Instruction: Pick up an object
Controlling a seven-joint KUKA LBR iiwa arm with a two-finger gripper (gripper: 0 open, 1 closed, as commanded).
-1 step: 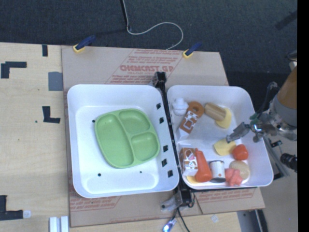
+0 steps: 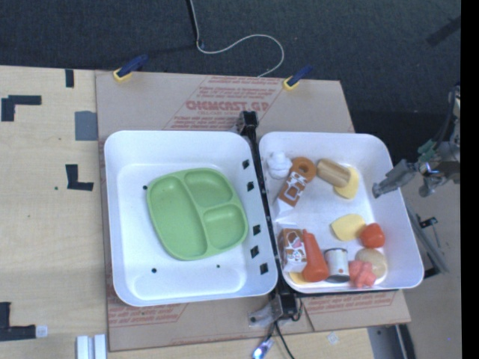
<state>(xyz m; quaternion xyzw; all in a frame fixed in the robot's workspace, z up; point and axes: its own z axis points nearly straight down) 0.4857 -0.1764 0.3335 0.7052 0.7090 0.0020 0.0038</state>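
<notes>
Nearest to where I stand, at the bottom edge of the bench, a bundle of cables (image 2: pixel 273 327) hangs below the seam where the two bins meet, and I'll take that seam as my landmark. Left of the seam sits the left bin (image 2: pixel 127 200), holding just a green divided plate (image 2: pixel 197 213) lying flat near its middle. Right of the seam, the right bin (image 2: pixel 400 223) is crowded: a small white bottle (image 2: pixel 278 164) and an orange-brown packet (image 2: pixel 294 183) close against the seam, a tan roll (image 2: pixel 334 173) with a yellow piece (image 2: pixel 346 191) touching it further out, then a yellow wedge (image 2: pixel 346 226) beside a red tomato-like ball (image 2: pixel 373 235), and along the near wall a printed packet (image 2: pixel 294 249), a red bottle (image 2: pixel 314 264), a small can (image 2: pixel 337 262) and a pink toy (image 2: pixel 362 274) packed together. Any of these could be the thing to pick up, and all lie in that right bin. Furthest right of the seam, past the bin's outer wall, the gripper (image 2: pixel 430 167) hangs over bare bench; I cannot tell how its tip is set, and I see nothing in it. My worry is the crowding: coming down into the near cluster could nudge neighbours aside or catch two things at once, and the rounded ball looks likely to roll away from a slightly off-centre grab.
</notes>
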